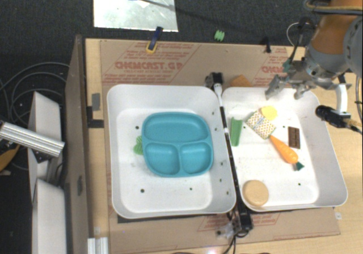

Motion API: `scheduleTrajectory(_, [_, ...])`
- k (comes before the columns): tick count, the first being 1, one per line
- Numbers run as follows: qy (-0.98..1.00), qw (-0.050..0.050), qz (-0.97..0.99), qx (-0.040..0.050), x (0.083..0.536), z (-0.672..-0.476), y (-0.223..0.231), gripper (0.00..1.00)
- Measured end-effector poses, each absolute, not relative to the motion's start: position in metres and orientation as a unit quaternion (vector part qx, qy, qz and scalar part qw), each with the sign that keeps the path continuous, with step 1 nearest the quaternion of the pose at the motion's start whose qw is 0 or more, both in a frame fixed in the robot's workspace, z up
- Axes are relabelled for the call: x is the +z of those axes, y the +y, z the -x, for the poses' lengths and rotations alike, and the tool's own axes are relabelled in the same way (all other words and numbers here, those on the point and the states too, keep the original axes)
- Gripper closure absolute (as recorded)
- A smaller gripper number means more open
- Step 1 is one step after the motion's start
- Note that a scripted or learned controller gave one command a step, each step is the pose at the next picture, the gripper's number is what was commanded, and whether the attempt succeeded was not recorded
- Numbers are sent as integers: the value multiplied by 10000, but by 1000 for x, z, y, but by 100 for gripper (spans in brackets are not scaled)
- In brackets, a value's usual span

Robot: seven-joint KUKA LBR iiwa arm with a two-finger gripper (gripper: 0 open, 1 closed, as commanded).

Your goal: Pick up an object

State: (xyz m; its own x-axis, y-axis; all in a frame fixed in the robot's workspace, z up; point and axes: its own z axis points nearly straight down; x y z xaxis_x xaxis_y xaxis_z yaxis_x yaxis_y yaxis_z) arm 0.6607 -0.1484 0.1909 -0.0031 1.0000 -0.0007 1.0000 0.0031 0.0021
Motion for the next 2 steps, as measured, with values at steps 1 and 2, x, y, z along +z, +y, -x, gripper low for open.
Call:
scheduleTrajectory(1, [7083,54,-7059,30,100,-660,-161,0])
scheduleTrajectory(2, [7091,53,-7051,39,109,-660,-160,100])
